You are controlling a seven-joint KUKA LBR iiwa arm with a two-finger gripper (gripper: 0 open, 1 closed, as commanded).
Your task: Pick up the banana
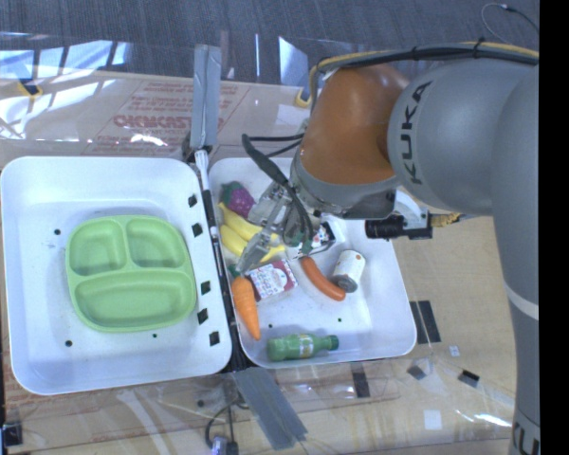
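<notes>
Fingers on the gripper (pixel 266 245) hang spread apart just over the banana (pixel 235 235), one tip near its outer end, grasping nothing that I can make out; they look lined up to close across the fruit, which suits the task of lifting it.

Taking the banana as the landmark and working from the near edge of the surface outward: nearest the camera, well below the banana, a green bottle (pixel 302 346) lies on its side along the front wall of the right bin (pixel 398 330). Between bottle and banana, an orange carrot (pixel 247 307) lies just below it against the divider, with a red-and-white packet (pixel 272 280) beside that. A second carrot (pixel 321 279) and a white can (pixel 348 268) sit to the banana's right, apart from it. The banana itself lies against the bin's left wall, so an approach from the open right side seems sensible. Just beyond it sits a purple vegetable (pixel 238 198).

To the banana's left, in the other bin (pixel 28 349), rests a green divided plate (pixel 130 273).
</notes>
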